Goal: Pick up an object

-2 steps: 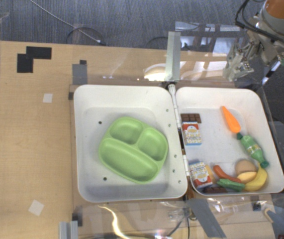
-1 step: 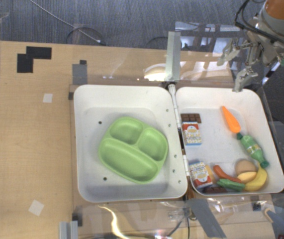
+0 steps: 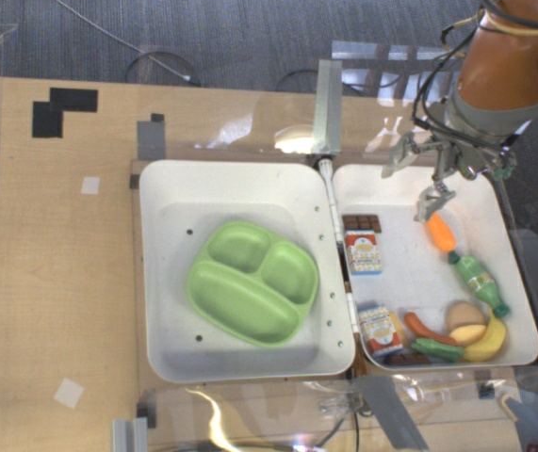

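At the bottom right of the frame, in the right bin, a crowded group lies against the lower wall: a banana, a brownish round piece, a red sausage-like item, a dark green vegetable and a small carton. A little higher lies a green bottle, and just above it an orange carrot, the most likely target. The gripper hangs directly over the carrot's upper end, and I cannot tell if its jaws are open or closed, or if they touch it. For a good grasp, I judge the fingers should close across the carrot's narrow width; the bottle near its lower end may disturb. Left of it stand a second carton and a brown bar. The left bin holds a green divided plate.
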Motion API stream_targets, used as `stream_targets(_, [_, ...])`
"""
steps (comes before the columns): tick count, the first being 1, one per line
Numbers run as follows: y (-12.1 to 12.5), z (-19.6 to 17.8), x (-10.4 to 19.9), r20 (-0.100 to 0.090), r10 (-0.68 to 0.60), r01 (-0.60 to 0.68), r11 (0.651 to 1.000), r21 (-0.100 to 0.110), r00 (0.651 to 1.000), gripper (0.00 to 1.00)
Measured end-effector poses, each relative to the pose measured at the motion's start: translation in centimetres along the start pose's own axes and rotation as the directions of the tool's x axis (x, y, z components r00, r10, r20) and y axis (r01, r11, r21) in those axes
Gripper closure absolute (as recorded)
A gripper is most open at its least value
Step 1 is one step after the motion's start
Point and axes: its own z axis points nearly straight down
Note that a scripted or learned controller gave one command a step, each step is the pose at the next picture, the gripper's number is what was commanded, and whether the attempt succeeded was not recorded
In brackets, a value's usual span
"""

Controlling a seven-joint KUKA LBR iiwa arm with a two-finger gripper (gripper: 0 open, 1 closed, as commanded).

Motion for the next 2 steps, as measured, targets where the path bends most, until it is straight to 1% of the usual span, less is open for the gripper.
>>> stream_targets(1, [-2.5,10.2,5.8,0.011,0.002,-0.002,1.000,0.008,1.000,0.00])
stream_targets(2, [-2.5,8.9,5.4,0.021,-0.001,0.001,1.000,0.013,1.000,1.00])
